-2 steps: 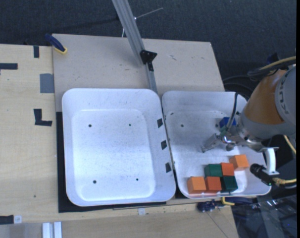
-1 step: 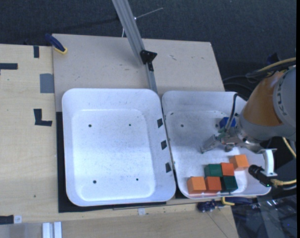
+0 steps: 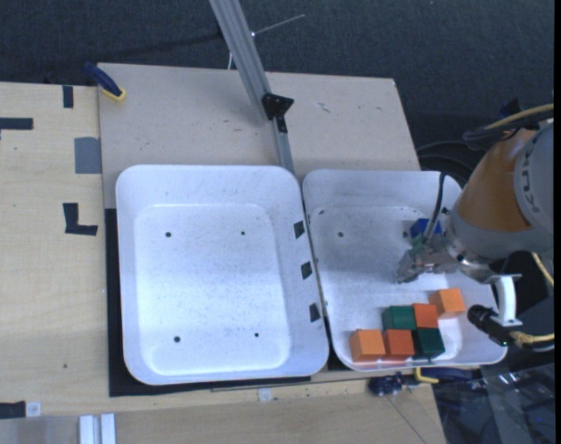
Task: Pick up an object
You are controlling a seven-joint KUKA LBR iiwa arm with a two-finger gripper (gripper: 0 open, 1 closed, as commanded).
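Two shallow white bins sit side by side on the bench, and I take them from the left. The left bin (image 3: pixel 206 276) shows only bare white floor with a few dark dots. The right bin (image 3: pixel 355 248) holds all the candidates, a cluster of small blocks crowded into its near right corner: an orange block (image 3: pixel 367 343) at the cluster's left end, a second orange one (image 3: pixel 399 342) touching it, a dark green block (image 3: pixel 399 317) just behind, another green one (image 3: pixel 430 341) to the right, and further orange blocks toward the bin's right wall, among them one (image 3: pixel 451 300) sitting slightly apart.

My gripper (image 3: pixel 416 265) hangs low over the right bin's middle, behind the cluster and apart from it, with a small blue item (image 3: pixel 419 228) just beside it. I cannot tell how my own tips stand. I see nothing between them, so I judge the pick is at its approach stage with nothing lifted yet.

Next, I would need to shift toward the near corner and settle on one block; the apart orange one looks easiest, since the others touch.
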